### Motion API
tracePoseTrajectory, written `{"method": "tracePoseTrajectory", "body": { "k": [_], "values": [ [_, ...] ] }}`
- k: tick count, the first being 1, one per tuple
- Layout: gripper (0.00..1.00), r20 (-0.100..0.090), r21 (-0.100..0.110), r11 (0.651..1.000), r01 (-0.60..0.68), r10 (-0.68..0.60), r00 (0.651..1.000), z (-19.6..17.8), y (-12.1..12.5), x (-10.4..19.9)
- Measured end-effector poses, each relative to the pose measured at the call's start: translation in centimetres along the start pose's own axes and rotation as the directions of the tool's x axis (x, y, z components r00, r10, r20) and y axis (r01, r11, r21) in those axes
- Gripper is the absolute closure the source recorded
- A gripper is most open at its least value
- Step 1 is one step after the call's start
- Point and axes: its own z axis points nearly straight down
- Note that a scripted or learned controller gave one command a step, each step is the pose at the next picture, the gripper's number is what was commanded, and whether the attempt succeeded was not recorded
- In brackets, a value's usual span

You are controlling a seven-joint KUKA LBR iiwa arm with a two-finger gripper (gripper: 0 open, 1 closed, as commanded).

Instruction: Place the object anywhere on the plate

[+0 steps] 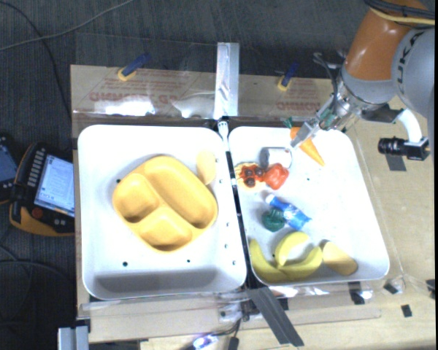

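Whether the jaws grip anything I cannot tell, as the gripper (pixel 306 135) hangs by a toy carrot (pixel 312 150), leaving the yellow plate (pixel 164 203) unfilled.

Plate (pixel 165 203) in left bin (pixel 102 268); banana (pixel 281 267) in right bin (pixel 361 217).

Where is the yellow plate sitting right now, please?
The yellow plate lies in the left bin, filling its middle, with a pale yellow piece against its upper right edge near the divider.
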Motion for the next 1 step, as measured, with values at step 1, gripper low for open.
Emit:
{"method": "tracePoseTrajectory", "body": {
  "k": [1],
  "values": [
    [1.00, -0.003, -0.001, 0.995, 0.097, -0.097, 0.995, 0.24, 1.21, 8.79]
  ]
}}
